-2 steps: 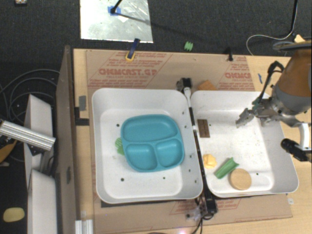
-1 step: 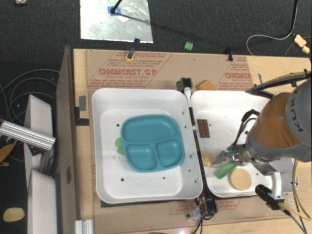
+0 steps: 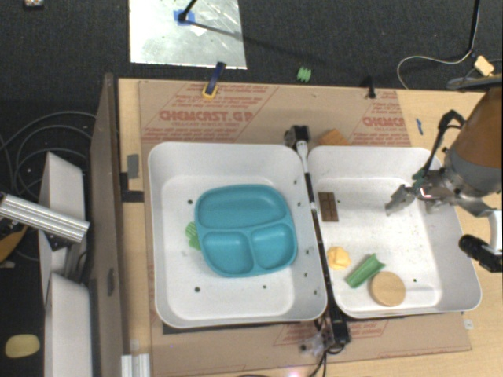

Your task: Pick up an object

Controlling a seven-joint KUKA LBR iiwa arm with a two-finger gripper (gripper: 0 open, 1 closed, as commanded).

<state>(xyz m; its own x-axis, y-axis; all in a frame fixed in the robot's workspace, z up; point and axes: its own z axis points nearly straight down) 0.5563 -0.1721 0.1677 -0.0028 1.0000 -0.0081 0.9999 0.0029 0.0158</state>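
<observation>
Round tan wooden disc [image 3: 387, 288] at the near edge of the right bin [image 3: 448, 246], touching a green block [image 3: 363, 271] tilted beside it; small yellow piece [image 3: 339, 257] just left of the block, against the bin's inner wall. Gripper [image 3: 399, 198] above the bin's floor farther back, well apart from all three, nothing between its fingers; spread or pressed together, cannot tell. Grey arm [image 3: 475, 159] entering from the right. Blue divided plate [image 3: 244, 229] in the left bin [image 3: 169, 289], a green piece [image 3: 191, 232] poking out at its left edge. Both bins on a cardboard-covered tabletop [image 3: 236, 108].
</observation>
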